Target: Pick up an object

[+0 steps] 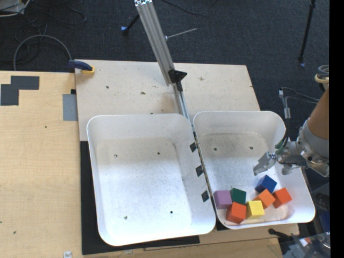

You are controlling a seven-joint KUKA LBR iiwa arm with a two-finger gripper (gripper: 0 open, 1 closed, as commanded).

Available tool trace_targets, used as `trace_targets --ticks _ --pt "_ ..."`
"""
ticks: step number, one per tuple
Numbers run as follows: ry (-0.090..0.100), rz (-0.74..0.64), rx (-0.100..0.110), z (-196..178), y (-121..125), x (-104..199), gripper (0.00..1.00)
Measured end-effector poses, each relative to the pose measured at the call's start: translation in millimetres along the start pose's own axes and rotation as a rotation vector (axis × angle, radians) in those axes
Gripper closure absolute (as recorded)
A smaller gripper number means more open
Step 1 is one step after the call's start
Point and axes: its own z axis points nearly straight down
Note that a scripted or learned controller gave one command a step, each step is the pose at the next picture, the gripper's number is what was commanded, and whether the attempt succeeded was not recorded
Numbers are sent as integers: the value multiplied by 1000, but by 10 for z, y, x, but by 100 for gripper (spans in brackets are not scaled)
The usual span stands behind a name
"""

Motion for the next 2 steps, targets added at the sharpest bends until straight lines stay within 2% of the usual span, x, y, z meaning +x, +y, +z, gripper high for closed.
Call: trace_targets --ticks 1,2 --pt "-1 -11 -3 1402 1003 -156 0" --pt "3 -10 5 1337 688 144 0"
